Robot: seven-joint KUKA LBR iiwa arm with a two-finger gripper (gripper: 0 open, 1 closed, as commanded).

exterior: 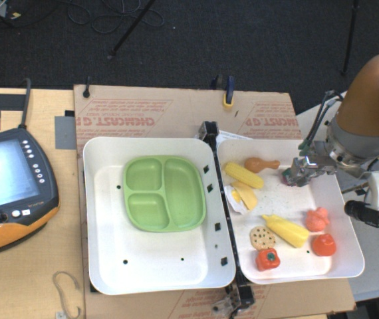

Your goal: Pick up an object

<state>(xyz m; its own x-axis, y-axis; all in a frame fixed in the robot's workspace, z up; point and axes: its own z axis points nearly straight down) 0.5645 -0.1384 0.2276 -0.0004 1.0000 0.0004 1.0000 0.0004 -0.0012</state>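
My gripper (295,176) hangs low over the far right part of the right bin (349,261), just right of an orange-brown drumstick (261,165). Nothing shows between its tips. A yellow corn cob (244,175) lies left of the drumstick, with pale yellow slices (243,197) below it. Nearer the front lie a second yellow piece (286,230), a chocolate-chip cookie (261,236), a red pepper (267,258), a red tomato (323,244) and a pink toy (317,218).
The left bin (103,244) holds a green divided plate (164,193). A black divider (217,205) runs between the bins. A tablet pendant (10,178) lies on the bench at far left. The arm (362,111) stands at the right.
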